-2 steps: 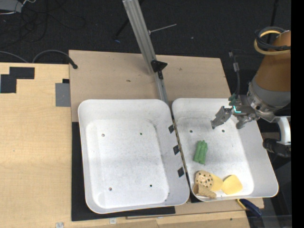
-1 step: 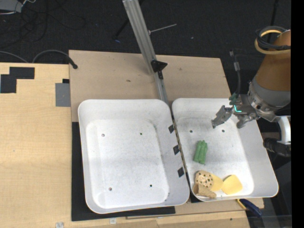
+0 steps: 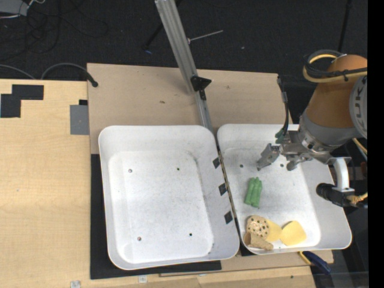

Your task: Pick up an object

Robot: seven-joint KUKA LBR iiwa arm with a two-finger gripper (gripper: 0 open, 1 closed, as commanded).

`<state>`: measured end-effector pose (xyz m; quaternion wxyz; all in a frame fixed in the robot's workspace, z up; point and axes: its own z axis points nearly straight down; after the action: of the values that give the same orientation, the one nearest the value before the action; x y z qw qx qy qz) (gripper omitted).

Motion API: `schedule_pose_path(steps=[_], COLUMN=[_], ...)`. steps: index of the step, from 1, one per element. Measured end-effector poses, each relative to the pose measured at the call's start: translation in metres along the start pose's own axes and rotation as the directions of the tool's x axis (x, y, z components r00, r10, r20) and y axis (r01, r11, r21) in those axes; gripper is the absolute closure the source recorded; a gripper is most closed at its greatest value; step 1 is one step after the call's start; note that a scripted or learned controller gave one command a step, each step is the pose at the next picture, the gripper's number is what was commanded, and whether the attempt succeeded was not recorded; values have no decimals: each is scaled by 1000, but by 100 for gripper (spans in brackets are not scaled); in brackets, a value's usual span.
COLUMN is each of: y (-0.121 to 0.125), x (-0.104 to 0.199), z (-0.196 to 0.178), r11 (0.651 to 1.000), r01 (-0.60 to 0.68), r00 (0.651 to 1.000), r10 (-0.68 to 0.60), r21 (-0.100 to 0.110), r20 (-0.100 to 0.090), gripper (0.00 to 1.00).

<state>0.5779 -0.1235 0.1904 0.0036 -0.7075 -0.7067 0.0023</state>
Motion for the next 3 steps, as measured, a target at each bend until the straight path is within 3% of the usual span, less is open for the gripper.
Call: schedule_pose_path(steps=[1,2,3], y=[-6,-5,-5], x=[1,2,1], z=[64,98,88], r11=[1000,1000,1000], r01=[0,0,-8], r00=[1000,1000,1000], r10=[0,0,8], r21=[2,-8,-7], r20=[-1,2,0], gripper=[0,0,100])
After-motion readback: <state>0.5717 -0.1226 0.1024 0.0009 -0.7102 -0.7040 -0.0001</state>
